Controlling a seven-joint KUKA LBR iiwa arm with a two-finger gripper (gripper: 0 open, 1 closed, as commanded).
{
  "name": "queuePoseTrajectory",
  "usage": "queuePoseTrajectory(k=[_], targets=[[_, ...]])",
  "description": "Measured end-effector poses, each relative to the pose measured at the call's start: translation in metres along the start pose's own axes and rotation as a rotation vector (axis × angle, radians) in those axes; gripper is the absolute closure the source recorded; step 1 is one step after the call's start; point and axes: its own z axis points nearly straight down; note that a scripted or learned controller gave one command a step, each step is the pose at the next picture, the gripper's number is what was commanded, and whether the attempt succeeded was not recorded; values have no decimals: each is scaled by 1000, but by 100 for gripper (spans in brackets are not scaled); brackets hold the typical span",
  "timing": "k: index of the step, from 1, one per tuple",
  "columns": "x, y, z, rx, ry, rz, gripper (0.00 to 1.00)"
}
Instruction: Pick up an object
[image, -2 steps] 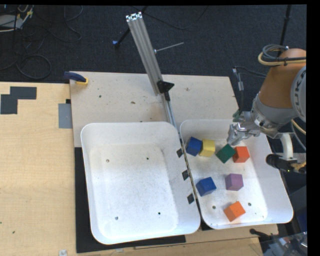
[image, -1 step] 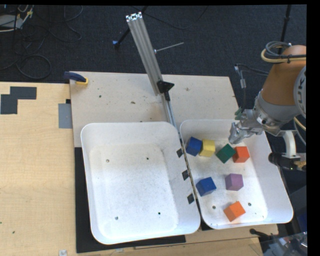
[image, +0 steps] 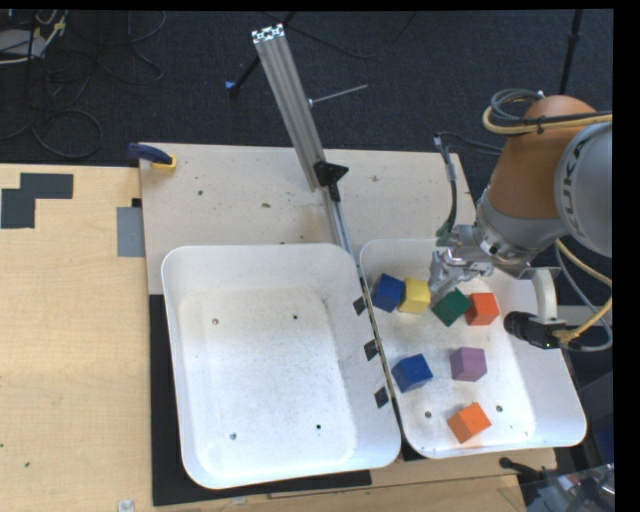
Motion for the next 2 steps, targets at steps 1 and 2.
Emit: queuePoseTrajectory(k=[1, 2], targets=[[55, -8, -16, -1, 1, -1, 100], [103, -14, -10, 0, 0, -1, 100]])
